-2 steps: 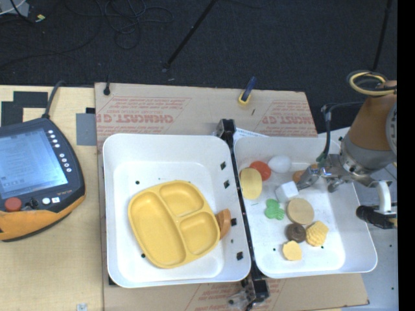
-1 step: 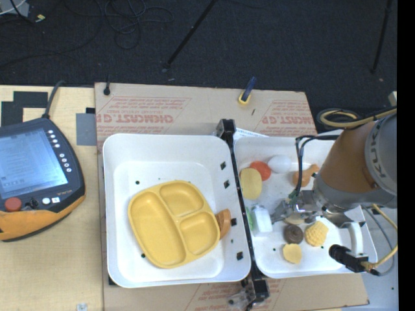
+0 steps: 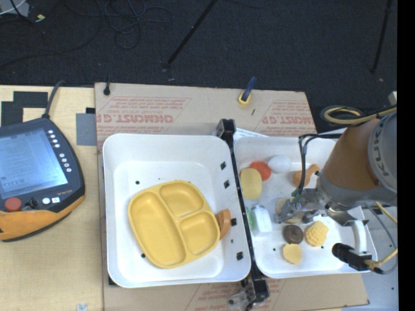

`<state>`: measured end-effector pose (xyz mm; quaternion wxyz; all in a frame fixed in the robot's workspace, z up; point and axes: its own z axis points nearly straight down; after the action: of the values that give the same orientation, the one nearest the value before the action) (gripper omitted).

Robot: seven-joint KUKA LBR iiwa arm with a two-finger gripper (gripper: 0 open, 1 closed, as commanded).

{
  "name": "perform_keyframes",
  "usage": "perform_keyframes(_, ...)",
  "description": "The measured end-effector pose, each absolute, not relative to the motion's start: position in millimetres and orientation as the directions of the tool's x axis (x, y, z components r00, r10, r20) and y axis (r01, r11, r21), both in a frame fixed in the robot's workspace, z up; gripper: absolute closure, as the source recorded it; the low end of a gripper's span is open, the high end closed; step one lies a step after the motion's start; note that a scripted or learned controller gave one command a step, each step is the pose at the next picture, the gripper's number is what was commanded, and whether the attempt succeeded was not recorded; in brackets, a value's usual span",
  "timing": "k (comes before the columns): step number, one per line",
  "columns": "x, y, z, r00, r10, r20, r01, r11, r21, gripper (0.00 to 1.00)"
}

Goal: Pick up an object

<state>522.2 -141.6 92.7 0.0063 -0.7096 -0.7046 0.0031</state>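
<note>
The gripper (image 3: 290, 207) hangs low over the middle of the right bin (image 3: 272, 267); whether it is open or closed cannot be told. A brown round piece (image 3: 293, 234) lies just below it, with a yellow corn-like piece (image 3: 316, 233) beside that, near the bin's front edge. The left bin (image 3: 120, 173) holds a yellow divided tray (image 3: 174, 230), with bare floor along its back edge.
</note>
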Motion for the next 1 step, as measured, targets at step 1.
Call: perform_keyframes(1,542.1,-69.5,218.2,-0.008,1.0,0.002,1.0,0.008,0.003,1.0)
